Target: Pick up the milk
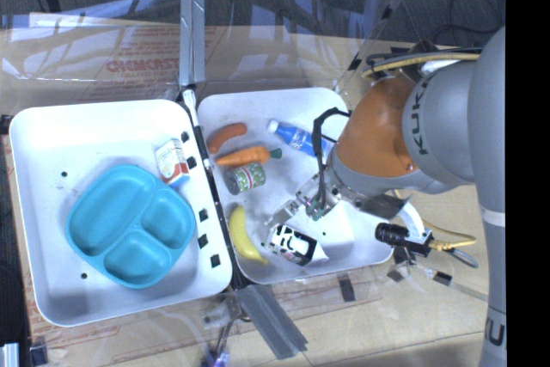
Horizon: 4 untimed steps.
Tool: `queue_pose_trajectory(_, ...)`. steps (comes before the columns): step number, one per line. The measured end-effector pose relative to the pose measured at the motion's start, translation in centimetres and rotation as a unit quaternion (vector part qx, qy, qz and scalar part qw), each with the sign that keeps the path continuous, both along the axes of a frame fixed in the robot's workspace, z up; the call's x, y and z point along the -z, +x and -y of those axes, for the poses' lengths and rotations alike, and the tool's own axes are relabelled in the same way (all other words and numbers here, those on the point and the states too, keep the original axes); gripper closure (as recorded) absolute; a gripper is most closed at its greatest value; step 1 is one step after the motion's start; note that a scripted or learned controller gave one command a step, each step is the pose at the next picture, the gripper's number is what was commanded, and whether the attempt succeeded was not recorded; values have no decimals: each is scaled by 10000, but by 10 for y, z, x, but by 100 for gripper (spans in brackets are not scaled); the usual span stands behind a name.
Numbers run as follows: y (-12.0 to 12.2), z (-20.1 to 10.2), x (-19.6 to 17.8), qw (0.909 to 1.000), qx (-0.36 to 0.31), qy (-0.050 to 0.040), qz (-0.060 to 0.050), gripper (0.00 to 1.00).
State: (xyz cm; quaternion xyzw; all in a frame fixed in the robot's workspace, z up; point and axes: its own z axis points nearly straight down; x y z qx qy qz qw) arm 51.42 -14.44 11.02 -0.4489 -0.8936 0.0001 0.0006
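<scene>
A: How far along is the job?

B: Not done, I'd judge. The milk carton (pixel 172 160) sits in the left bin (pixel 51 142), by its right wall next to the blue tray (pixel 129 223), untouched.

A: And the tool (pixel 314 206)?

B: Low in the right bin (pixel 258 107), well apart from the milk, just above a black-and-white pack (pixel 292 245) near the banana (pixel 245 238). Whether it's wide or narrow, I cannot tell

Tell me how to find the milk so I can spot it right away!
Look in the right bin, down at its near edge, just below the gripper. The milk lies beside the yellow banana. It is the only white carton with black patches like a cow.
</scene>
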Motion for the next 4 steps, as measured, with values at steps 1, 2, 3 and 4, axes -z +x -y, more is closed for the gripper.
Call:
queue_pose_trajectory(1,-34,-34,14,9968,-801,-51,70,0)
queue_pose_trajectory(2,-37,-31,18,9961,886,-10,14,0)
queue_pose_trajectory(3,-37,-32,9,9963,860,-9,14,100)
queue_pose_trajectory(4,-37,-32,9,9963,858,-10,14,0)
